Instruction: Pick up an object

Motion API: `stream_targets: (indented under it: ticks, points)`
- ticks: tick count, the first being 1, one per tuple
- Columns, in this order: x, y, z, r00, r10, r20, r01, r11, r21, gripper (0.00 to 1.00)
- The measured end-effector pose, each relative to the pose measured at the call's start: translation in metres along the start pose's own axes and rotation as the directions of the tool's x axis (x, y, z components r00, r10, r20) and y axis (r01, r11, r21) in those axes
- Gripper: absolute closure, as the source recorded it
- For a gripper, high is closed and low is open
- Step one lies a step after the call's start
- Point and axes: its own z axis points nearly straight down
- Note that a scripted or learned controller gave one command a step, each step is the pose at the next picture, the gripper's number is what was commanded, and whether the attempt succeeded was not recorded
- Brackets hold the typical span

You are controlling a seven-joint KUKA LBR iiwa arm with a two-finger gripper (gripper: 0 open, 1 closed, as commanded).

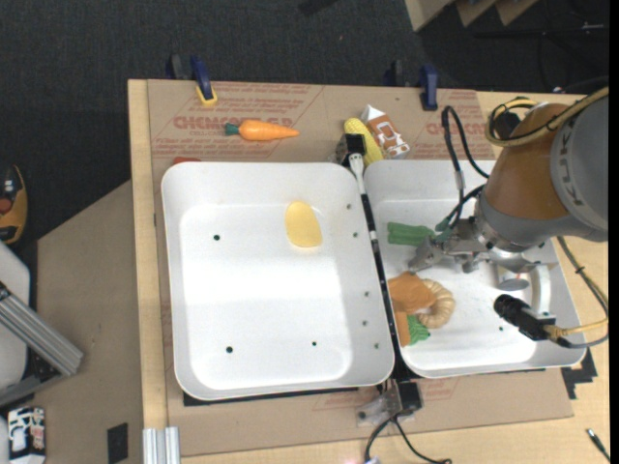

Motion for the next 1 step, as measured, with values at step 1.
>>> stream_targets:
  ticks: [1]
  points:
    - [0.0092, -0.076, -0.0579, 1.0, 0.008, 0.001, -0.008, 1.0, -0.001, 0.0]
